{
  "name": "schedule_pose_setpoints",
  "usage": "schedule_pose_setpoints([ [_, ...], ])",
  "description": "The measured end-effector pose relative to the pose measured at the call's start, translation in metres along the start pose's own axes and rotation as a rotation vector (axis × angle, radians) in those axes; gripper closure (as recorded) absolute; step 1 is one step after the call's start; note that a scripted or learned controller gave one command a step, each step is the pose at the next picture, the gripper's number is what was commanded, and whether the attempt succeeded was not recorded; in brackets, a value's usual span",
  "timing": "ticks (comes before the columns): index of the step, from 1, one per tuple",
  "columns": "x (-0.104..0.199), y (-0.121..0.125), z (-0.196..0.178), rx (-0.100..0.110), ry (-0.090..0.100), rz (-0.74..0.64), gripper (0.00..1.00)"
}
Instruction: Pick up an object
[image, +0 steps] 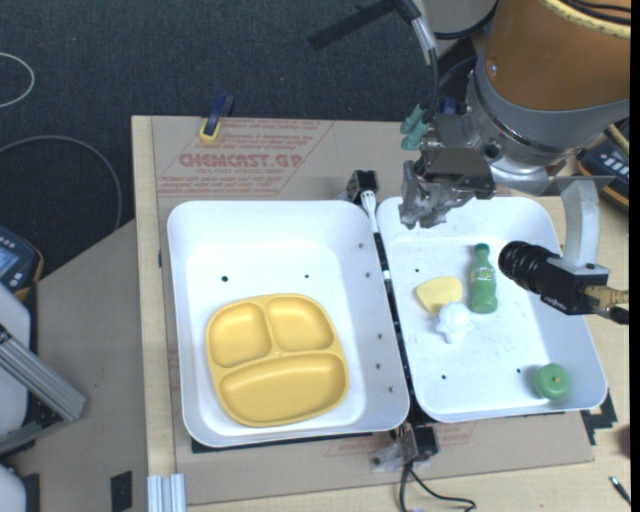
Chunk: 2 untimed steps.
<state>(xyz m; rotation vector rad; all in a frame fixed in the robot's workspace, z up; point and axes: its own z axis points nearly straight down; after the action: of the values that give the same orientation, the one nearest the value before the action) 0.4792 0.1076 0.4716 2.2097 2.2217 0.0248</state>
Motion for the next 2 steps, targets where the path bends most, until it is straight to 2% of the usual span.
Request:
schedule_pose_setpoints([
  [1, -0.005, -0.005, 0.168, 0.035, -0.01, 0.008, 1.0],
  [2, 0.081, 0.01, 0.213, 0.023, -0.005, -0.002, 1.0],
])
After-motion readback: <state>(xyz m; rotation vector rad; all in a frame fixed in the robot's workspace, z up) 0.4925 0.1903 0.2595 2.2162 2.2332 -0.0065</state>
